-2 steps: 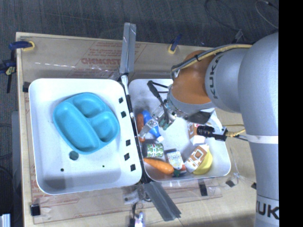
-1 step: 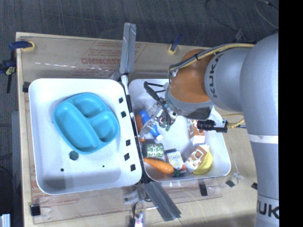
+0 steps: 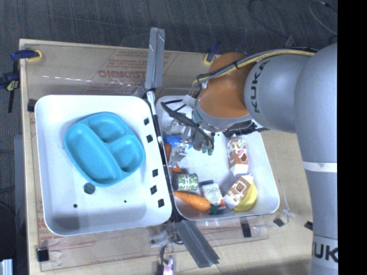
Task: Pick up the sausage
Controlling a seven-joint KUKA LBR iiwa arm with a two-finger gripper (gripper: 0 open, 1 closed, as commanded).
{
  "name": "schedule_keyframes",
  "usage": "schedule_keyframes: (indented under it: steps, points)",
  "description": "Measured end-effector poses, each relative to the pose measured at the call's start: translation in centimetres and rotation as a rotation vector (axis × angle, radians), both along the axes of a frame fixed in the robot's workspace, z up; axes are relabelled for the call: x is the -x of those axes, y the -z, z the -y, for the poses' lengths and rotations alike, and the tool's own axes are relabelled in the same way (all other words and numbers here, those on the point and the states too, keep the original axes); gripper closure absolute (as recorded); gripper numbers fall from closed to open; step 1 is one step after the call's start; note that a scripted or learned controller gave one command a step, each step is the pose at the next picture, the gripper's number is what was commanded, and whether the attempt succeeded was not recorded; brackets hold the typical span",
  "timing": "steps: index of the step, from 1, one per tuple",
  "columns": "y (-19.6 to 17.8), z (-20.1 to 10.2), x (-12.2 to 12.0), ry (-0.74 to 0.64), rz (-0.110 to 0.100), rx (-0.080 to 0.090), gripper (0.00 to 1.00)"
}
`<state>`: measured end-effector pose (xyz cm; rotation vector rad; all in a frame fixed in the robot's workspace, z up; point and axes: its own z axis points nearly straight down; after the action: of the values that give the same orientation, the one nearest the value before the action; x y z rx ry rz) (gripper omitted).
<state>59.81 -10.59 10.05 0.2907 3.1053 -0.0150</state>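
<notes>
In the right bin [image 3: 265, 153], my gripper [image 3: 192, 145] hangs low over the left half, under the orange wrist band. A reddish-brown piece that looks like the sausage [image 3: 167, 152] lies against the bin's left wall. It sits just left of the gripper and is partly hidden by a blue item [image 3: 172, 139]. Nothing can be made out in the gripper's grasp.
Also in the right bin are a carrot [image 3: 192, 201], a green can [image 3: 186, 181], a small bottle [image 3: 211, 193], two cartons [image 3: 238, 153] [image 3: 238, 189] and a banana [image 3: 250, 199]. The left bin [image 3: 57, 205] holds a blue divided plate [image 3: 104, 148].
</notes>
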Motion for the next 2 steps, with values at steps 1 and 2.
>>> schedule_keyframes:
  steps: [1, 2]
  points:
    - [0.7, 1.0, 0.5, -0.065, -0.016, -0.01, 0.0]
    - [-1.2, 1.3, -0.1, -0.065, 0.005, -0.003, 1.0]
